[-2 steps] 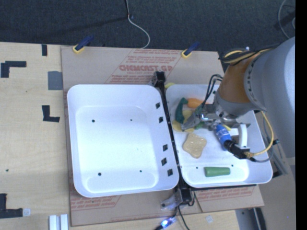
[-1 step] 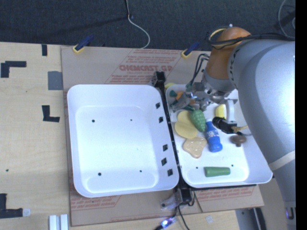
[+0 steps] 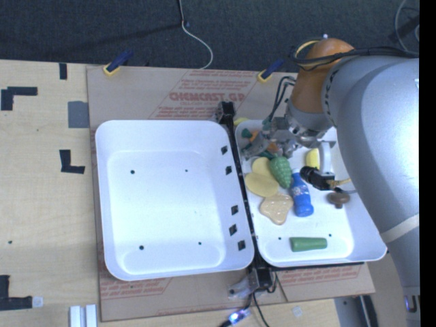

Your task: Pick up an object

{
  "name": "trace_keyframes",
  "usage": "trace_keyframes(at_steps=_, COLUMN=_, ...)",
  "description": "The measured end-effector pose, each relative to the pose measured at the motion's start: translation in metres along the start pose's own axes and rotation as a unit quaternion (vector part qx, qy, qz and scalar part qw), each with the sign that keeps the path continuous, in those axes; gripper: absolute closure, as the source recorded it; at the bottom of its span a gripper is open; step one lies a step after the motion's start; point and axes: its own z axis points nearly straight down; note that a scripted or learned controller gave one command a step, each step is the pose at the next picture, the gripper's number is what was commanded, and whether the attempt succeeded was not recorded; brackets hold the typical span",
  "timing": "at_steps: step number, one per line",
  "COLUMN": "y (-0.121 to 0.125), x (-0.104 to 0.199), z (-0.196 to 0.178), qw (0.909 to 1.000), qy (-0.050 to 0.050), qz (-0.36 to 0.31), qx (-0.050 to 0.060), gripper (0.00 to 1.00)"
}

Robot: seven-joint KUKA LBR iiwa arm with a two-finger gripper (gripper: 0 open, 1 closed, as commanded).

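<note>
The right bin (image 3: 340,251) holds several small objects. A dark green knobbly oblong (image 3: 280,171) lies over a pale yellow flat piece (image 3: 259,184), with a beige piece (image 3: 276,210) below them. Beside them is a blue bottle (image 3: 301,198). A green block (image 3: 308,243) lies alone near the front wall, and a small brown thing (image 3: 337,197) sits to the right. My gripper (image 3: 271,144) is low over the bin's back left part, just above the green oblong. Nothing can be seen held in it.
The left bin (image 3: 112,182) stands beside the right one, joined along a black-clipped divider (image 3: 235,182). A small teal and orange thing (image 3: 250,136) lies by the back left corner of the right bin. The grey arm (image 3: 381,128) covers the right bin's back right part.
</note>
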Motion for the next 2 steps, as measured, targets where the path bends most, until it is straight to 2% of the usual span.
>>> trace_keyframes(at_steps=1, y=-0.094, x=0.000, z=0.001, qw=1.0000, qy=0.005, qz=0.001, qx=0.000, gripper=0.00)
trace_keyframes(at_steps=2, y=-0.050, x=0.001, z=0.001, qw=1.0000, qy=0.004, qz=-0.001, qx=-0.004, gripper=0.00)
